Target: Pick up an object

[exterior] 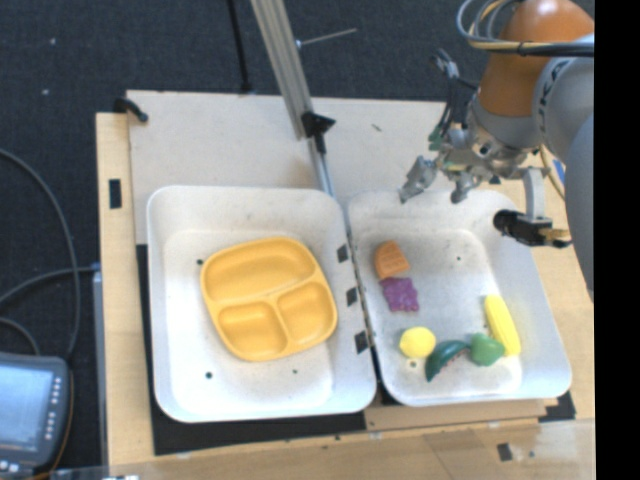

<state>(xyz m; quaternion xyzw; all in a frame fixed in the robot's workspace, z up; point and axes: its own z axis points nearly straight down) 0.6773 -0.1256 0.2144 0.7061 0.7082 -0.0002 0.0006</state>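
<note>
Nearest the lens, a green toy vegetable (487, 350) with a darker teal stem piece (443, 358) lies along the front edge of the right bin (545, 368), a shallow white tray with rounded corners and a faintly speckled floor. Just beside it to the left sits a round yellow piece like a lemon (417, 343), and to the right a long yellow piece shaped like a corn cob (501, 324), resting at a slant against the bin's sloping wall. Further back in the same bin a knobbly purple cluster resembling grapes (400, 294) lies just beside an orange, ridged lump (391, 260).

Both bins stand edge to edge on a pale wooden bench (220, 138). Within the left bin (175, 268) rests a smooth, glossy yellow plastic plate (268, 296) moulded into three compartments, turned at an angle to the bin's walls.

Above the back rim of the right bin hangs the gripper (437, 181), its two slim metal fingers (415, 181) spread well apart and pointing down, with nothing between them and nothing touching them. It sits well apart from every toy, the orange lump being the closest. Behind it, the arm's grey wrist carries a rounded orange band (530, 53), with looped cables at its top. A ribbed aluminium post (285, 63) rises at a slant from the bench behind the bins' shared edge.
</note>
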